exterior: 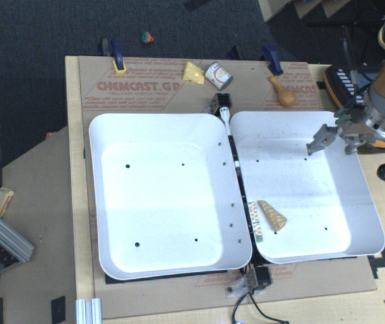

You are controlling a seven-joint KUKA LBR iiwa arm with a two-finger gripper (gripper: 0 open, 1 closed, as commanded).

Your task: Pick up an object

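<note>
A tan cone-shaped object (272,215) lies in the right bin (340,245) near its front left corner, with a small greenish card (255,224) beside it against the left wall. My gripper (334,144) hangs over the back right part of that bin, well away from the cone. Its fingers (319,141) stand open with nothing between them. The grey arm (384,106) reaches in from the right.
The left bin (104,181) sits beside the right one. Behind the bins on the bench lie a yellow piece (193,73), a small can (218,75) and a brown wooden piece (283,93). Blue clamps (116,54) hold the back edge.
</note>
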